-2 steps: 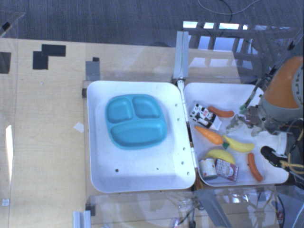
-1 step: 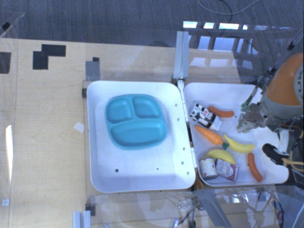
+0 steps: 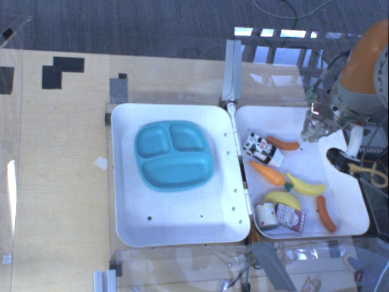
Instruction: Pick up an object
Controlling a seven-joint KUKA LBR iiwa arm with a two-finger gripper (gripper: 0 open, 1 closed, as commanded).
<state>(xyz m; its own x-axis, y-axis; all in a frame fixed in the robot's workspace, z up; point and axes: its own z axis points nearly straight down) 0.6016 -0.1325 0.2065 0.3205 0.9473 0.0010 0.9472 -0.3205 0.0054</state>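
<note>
The right bin (image 3: 346,227) holds several small items: a black-and-white carton (image 3: 259,147), an orange sausage (image 3: 284,143), a carrot (image 3: 267,173), a banana (image 3: 306,186), a yellow piece (image 3: 282,198), a small can (image 3: 265,215), a pink packet (image 3: 290,218) and a second sausage (image 3: 326,213). My gripper (image 3: 312,129) hangs over the bin's far right part, just right of the orange sausage, with nothing visibly between its fingers. The grey arm with its orange band (image 3: 368,59) comes in from the upper right.
The left bin (image 3: 121,181) holds a blue divided plate (image 3: 174,154). A metal divider (image 3: 231,78) rises at the back between the bins. Cables and a black fitting (image 3: 340,158) lie at the right bin's right edge.
</note>
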